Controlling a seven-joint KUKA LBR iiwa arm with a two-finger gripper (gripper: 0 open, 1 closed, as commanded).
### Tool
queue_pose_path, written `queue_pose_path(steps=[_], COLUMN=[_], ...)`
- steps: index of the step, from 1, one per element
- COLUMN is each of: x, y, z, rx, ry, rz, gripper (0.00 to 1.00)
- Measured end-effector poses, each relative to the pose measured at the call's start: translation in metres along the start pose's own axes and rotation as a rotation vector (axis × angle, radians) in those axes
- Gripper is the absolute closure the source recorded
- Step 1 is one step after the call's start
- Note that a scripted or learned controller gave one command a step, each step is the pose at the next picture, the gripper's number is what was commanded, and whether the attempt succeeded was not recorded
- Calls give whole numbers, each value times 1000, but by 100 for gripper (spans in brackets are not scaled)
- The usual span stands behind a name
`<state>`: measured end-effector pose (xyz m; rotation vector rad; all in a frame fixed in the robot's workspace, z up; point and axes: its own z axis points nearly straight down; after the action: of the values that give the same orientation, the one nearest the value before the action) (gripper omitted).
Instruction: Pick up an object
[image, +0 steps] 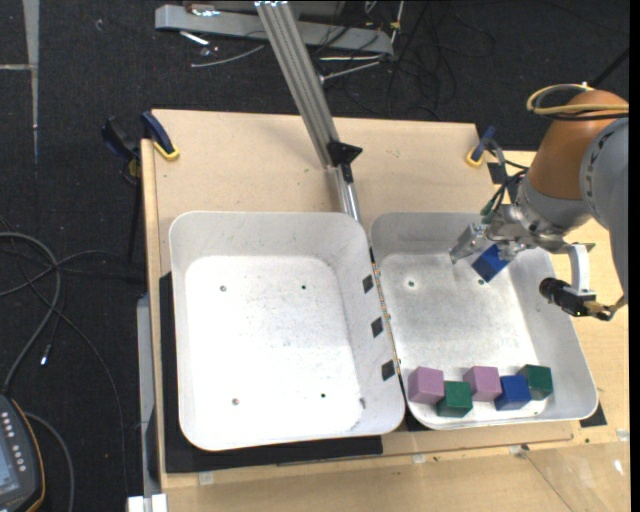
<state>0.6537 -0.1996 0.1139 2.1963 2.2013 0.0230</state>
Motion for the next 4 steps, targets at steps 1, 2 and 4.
queue_pose_path(steps=[1, 2, 4], x=[-14, -15, -17], y=[-5, -6, -6], z=[1, 1, 1], rx=[-2, -3, -4], ry=[-4, -4, -3], rz=[-5, -2, -1], gripper=[0, 0, 0])
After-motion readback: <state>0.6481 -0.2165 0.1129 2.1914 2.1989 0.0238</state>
